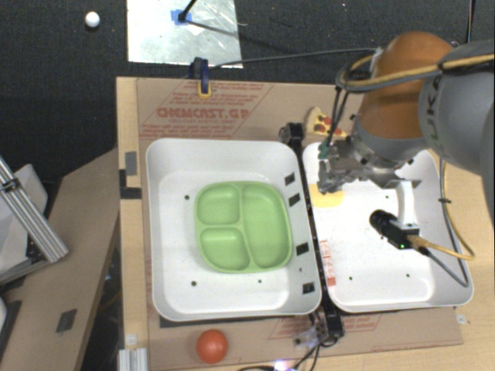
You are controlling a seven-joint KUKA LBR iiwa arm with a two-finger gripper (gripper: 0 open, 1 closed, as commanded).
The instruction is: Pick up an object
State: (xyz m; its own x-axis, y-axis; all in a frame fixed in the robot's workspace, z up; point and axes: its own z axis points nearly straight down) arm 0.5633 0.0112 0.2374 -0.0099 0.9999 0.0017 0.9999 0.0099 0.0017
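Note:
A small pale yellow object (331, 199) lies in the right white bin (387, 284), near its far left side. My gripper (328, 179) hangs directly over that object, low in the bin and covering its upper part. Whether the gripper touches the yellow object cannot be made out. The grey arm with its orange band (406, 83) reaches in from the right above the bin's far edge.
The left white bin (174, 292) holds a green divided plate (242, 226). An orange-red ball (211, 345) sits on the cardboard in front of the bins. A small yellow-and-white item (317, 119) lies behind the right bin. A blue clamp (200, 72) stands at the board's far edge.

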